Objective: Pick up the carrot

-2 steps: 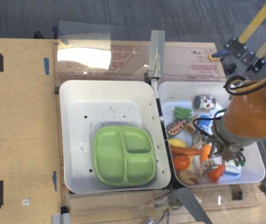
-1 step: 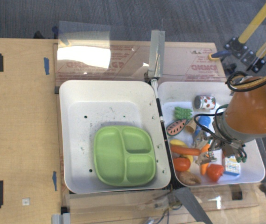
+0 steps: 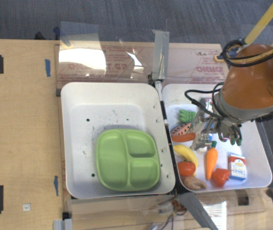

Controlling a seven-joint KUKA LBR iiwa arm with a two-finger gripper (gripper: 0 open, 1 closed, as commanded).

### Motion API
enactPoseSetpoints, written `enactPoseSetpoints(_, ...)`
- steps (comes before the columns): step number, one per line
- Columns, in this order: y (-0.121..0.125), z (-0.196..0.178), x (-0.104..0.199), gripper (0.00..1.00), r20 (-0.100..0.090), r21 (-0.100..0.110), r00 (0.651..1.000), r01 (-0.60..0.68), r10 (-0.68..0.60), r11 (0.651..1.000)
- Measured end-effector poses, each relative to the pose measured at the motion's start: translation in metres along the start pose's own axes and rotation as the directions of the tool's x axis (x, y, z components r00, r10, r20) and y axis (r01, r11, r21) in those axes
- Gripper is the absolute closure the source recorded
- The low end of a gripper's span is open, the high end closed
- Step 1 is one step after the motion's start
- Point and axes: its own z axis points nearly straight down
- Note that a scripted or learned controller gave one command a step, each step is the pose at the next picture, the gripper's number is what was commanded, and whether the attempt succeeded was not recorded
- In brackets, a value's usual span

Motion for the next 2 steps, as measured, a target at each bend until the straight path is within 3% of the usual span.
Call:
enactPoseSetpoints(1, -0.001, 0.002, 0.001, 0.00, -0.005, 0.001, 1.000, -0.002, 0.002, 1.000)
enactPoseSetpoints(2, -0.042, 0.084, 0.017, 0.00, -0.009, 0.002, 0.993, -0.118, 0.118, 0.993)
